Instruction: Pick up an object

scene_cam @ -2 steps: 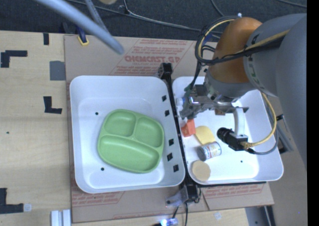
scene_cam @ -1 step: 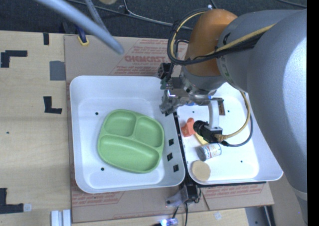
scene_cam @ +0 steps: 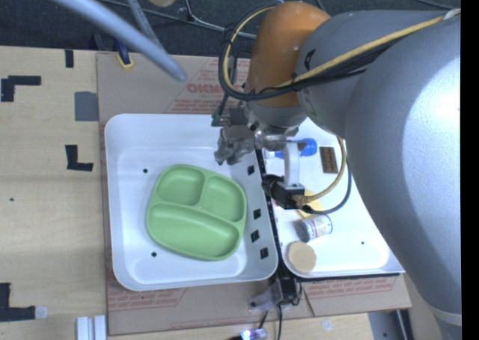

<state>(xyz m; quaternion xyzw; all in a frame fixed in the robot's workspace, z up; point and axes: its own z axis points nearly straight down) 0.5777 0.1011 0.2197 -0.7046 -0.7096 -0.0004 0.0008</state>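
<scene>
A green divided plate (scene_cam: 197,211) lies in the left white bin (scene_cam: 127,181). The right white bin (scene_cam: 359,245) holds a small clear bottle (scene_cam: 314,227) lying on its side, a tan round disc (scene_cam: 302,257), a blue-and-white object (scene_cam: 298,147) and a small brown block (scene_cam: 328,159). My gripper (scene_cam: 233,144) hangs from the orange-banded wrist over the back right part of the left bin, just beyond the plate's far edge and close to the divider between the bins. Nothing shows between its tips.
The big grey arm (scene_cam: 404,121) covers the right side of the view and part of the right bin. Black cables (scene_cam: 299,196) loop down over the divider. Cardboard (scene_cam: 150,91) lies under the bins, with a wooden bench (scene_cam: 45,181) at left.
</scene>
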